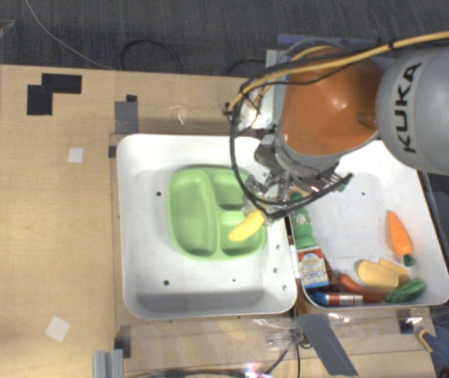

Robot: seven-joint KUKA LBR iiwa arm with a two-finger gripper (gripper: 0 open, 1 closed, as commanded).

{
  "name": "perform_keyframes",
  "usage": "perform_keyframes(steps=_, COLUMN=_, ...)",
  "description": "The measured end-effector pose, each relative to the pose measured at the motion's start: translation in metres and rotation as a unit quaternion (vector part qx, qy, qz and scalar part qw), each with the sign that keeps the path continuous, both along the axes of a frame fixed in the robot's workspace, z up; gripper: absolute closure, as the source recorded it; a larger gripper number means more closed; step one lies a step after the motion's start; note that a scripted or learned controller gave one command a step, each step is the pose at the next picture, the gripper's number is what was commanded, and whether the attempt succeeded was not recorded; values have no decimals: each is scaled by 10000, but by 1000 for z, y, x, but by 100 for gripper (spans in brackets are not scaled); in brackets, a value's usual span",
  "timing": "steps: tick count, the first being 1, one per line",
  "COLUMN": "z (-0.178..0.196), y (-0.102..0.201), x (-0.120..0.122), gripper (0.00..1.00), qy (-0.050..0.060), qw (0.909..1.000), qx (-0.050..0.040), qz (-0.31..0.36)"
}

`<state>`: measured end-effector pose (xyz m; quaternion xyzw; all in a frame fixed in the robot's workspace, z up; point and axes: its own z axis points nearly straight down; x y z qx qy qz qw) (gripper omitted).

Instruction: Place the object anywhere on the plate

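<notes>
A green divided plate (201,211) lies in the left white bin (153,290). A yellow banana-shaped object (246,227) rests tilted over the plate's lower right compartment, near the plate's right rim. My gripper (266,206) hangs right above the banana's upper right end, under the orange wrist band (327,109). The wrist and its cables hide the contact between gripper and banana.
The right bin (437,290) holds an orange carrot (398,235), a pale yellow item (378,274), a green item (404,291), a labelled bottle (309,252) along its left wall and a red item (350,298). The arm covers the ridge between the bins.
</notes>
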<state>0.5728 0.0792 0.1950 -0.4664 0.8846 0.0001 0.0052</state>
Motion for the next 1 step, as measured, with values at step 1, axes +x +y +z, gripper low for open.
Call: perform_keyframes(steps=1, z=0, y=-2, x=0, gripper=0, qy=0, qw=10000, qx=-4, qz=-13)
